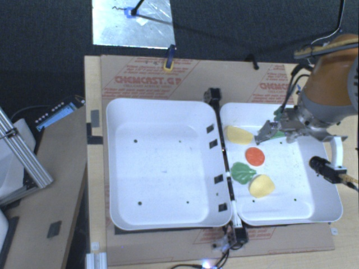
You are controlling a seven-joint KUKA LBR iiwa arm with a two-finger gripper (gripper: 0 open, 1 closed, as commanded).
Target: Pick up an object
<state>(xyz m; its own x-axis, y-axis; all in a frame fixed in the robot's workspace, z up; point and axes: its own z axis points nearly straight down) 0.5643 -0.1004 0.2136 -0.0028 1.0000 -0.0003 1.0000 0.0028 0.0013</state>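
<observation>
The right bin (322, 206) holds four small objects along its left side. A flat yellow piece (239, 134) lies at the top, with a red-orange disc (255, 156) below it. Further down, a green leafy piece (242, 172) touches a rounded yellow piece (262, 186). My gripper (270, 130) hangs over the upper middle of the right bin, just right of the flat yellow piece and above the red disc. I see nothing held in it.
The left bin (162, 161) sits beside the right one, with a black divider strip (221, 161) and clips between them. A black part (327, 170) of the arm's tooling sticks out over the right bin's right edge. A shiny metal sheet (133, 15) lies beyond the bench.
</observation>
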